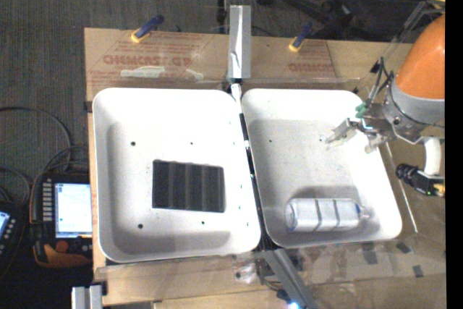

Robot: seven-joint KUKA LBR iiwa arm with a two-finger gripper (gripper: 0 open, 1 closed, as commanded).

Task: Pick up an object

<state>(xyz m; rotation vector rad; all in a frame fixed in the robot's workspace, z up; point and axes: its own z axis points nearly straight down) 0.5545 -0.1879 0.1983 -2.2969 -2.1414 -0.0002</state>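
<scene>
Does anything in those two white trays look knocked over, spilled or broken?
Nothing looks spilled or broken. The clear plastic bottle lies on its side near the front of the right white bin, and the dark ribbed rectangular block lies flat in the left white bin.

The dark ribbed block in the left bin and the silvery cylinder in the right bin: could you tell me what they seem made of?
The dark ribbed rectangular block looks like matte black rubber or foam: no shine, soft grooves. The silvery segmented cylinder looks like metal or foil-wrapped plastic: pale glossy bands; which one is unclear.
</scene>
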